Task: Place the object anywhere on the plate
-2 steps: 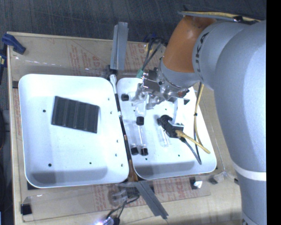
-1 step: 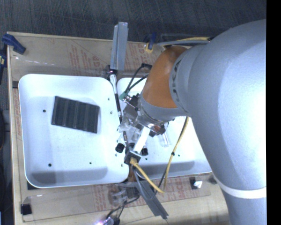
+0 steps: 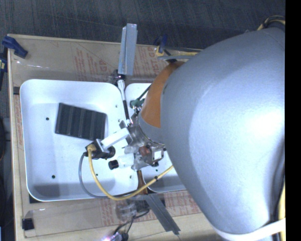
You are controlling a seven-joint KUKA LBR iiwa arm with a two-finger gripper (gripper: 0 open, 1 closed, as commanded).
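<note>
A dark grey ribbed rectangular plate point(image 3: 81, 122) lies flat in the upper left part of the left bin point(image 3: 27, 134). My gripper point(image 3: 143, 156) hangs low over the divider between the two bins, to the right of the plate and apart from it. The wrist and the large grey arm hide its tips. I cannot make out an object to be placed. Most of the right bin point(image 3: 136, 91) is hidden under the arm.
An upright metal bar point(image 3: 127, 49) stands at the back between the bins. Blue clamps point(image 3: 12, 45) sit on the wooden bench's far edge. A yellow cable point(image 3: 103, 187) loops over the left bin's front right corner. White floor shows around the plate.
</note>
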